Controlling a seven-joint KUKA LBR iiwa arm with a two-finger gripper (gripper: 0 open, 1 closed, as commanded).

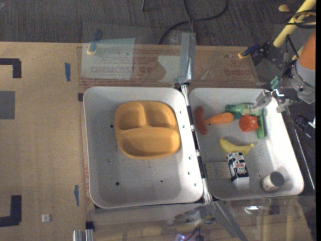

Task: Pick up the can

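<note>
The can [273,181] is standing upright in the near right corner of the right bin [288,149], with nothing touching it; a milk carton [237,167] is lying just to its left and a banana [235,145] beyond that. The hand [267,99] is hovering over the bin's far right edge, well apart from the can, and whether it is wide or narrow cannot be told. A carrot [219,118], tomato [248,123] and green piece [241,108] are lying beneath it; a yellow tray [147,129] is sitting in the left bin [100,149].

Soft, even light fills the frame, the white bins [95,134] look bright and slightly washed out, shadows stay faint, a clear sheet [113,56] at upper centre glints, and everything appears mildly blurred.
</note>
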